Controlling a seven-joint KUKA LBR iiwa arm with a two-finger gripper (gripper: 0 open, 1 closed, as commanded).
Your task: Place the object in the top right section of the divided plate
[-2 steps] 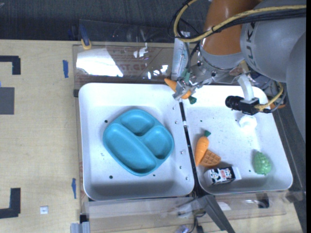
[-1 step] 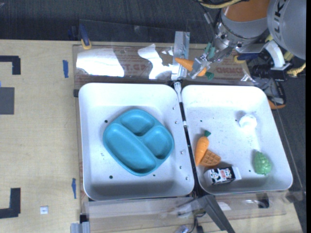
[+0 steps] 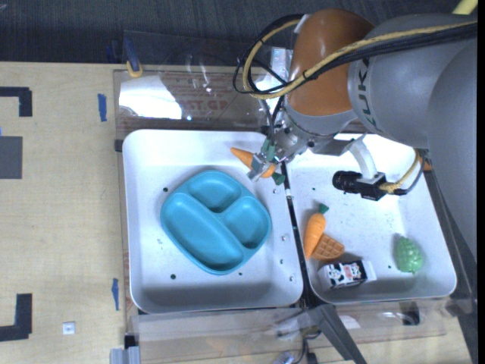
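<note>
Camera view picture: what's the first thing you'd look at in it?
Probably the bright blue divided plate sitting in the left white bin. Next, the big grey and orange arm reaching in from the right, its gripper hanging over the bin's top right corner beside a small orange object. The right bin holds toy food: a carrot, a waffle piece and something green.
</note>
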